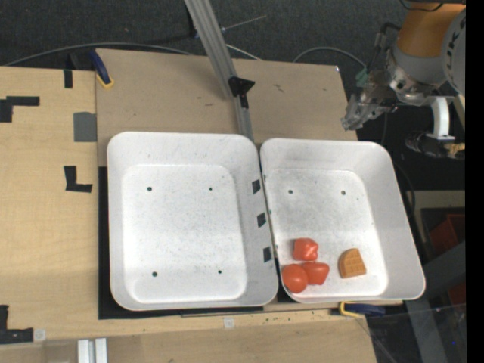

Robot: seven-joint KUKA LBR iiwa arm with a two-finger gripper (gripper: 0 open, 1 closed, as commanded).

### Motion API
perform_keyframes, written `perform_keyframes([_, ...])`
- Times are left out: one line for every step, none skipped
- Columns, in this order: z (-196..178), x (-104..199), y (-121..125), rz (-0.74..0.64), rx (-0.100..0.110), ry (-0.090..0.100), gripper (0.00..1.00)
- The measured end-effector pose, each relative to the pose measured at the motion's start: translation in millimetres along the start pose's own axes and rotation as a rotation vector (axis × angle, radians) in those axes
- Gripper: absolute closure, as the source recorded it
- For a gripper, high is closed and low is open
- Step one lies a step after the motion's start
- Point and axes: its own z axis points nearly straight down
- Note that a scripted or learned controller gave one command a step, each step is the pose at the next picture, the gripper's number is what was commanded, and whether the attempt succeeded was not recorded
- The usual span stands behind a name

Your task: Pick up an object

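Observation:
Three small red pieces lie in the right bin [378,165] near its front left corner: one [305,249] sits a little farther back, two more [295,278] [316,272] lie side by side at the front rim. A tan, waffle-like piece [352,263] rests to their right. My gripper [355,117] hangs above the bench just beyond the right bin's back rim, far from all the pieces. Nothing shows between its fingers.
The left bin [121,203] stands beside the right one. A grey metal bar [215,44] slants from the top down to the gap between the bins. The wooden bench [151,89] carries black tape marks on the left.

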Motion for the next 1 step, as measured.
perform_keyframes([-4.3,53.9,-6.2,-0.004,0.005,0.002,1.00])
